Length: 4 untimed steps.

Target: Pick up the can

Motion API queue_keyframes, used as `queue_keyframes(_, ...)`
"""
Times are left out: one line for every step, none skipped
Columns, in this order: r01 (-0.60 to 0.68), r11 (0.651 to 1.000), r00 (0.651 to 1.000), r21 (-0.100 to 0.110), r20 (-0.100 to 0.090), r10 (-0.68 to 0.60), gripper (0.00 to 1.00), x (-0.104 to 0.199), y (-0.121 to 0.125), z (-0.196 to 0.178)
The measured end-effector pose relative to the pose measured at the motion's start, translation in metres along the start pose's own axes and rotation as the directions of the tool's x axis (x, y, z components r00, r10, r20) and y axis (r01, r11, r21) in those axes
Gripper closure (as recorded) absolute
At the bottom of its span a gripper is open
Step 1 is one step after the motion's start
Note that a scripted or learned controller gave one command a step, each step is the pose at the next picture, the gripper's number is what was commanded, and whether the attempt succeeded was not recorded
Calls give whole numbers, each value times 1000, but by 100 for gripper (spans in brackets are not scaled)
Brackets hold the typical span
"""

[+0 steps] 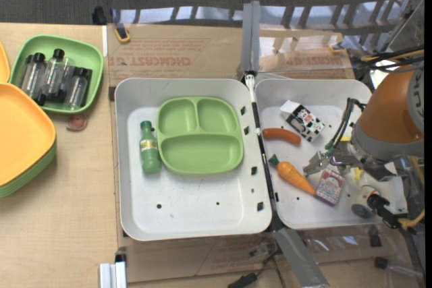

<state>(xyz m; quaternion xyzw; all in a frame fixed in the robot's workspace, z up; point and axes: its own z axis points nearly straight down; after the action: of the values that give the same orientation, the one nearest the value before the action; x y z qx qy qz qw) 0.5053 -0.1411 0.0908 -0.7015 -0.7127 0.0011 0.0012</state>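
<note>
Camera view: the can [329,187] lies just beside the end effector [322,162], whose opening I cannot tell.

plate [200,134] green; carrot [295,176] orange; bins [135,212] white; bottle [149,148] green

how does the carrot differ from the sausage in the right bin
The carrot is orange with a green leafy tip; the sausage is plain reddish brown. The carrot tapers to a point, while the sausage has even thickness and rounded ends. The carrot lies slanted and nearer the camera; the sausage lies almost level, farther back. Both rest in the right bin, near its left wall.
</note>
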Motion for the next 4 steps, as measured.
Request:
queue_keyframes(51,999,999,-1,1,-51,0,38,66,0)
queue_keyframes(-82,996,997,20,2,82,0,27,133,3)
queue_keyframes(-71,998,998,-2,2,71,0,-12,109,-44)
queue_keyframes(-95,995,995,-2,2,95,0,-6,153,-37)
